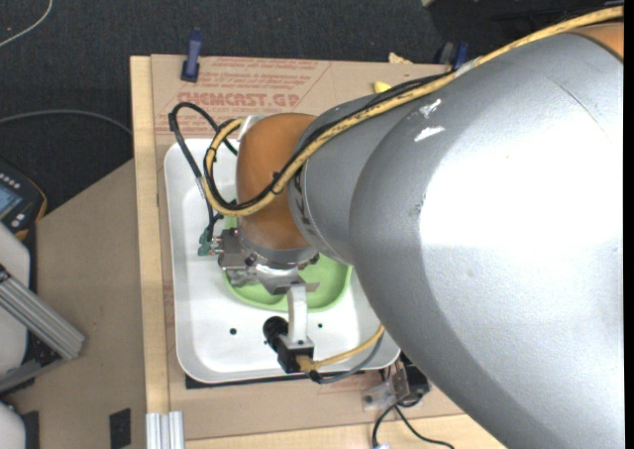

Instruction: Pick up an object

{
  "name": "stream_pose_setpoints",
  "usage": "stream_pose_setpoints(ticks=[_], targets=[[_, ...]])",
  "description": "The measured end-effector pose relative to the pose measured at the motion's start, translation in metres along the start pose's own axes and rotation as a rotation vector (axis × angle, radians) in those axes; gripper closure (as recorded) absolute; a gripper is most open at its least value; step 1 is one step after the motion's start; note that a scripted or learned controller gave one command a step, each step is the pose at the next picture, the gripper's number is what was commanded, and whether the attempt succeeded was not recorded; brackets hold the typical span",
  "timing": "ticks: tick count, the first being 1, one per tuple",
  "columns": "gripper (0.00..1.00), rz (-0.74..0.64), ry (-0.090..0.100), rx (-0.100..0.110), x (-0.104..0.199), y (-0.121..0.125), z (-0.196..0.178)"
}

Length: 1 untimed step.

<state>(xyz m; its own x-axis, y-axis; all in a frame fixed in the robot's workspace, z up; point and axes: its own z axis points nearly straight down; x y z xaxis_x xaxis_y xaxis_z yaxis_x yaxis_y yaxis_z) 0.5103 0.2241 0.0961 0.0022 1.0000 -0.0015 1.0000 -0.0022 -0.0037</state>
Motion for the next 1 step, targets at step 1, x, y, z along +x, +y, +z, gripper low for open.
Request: stream_pose_setpoints(ticks=[1], targets=[[1.00, -0.001, 0.003, -0.007, -0.0111, -0.0118, -0.0836]])
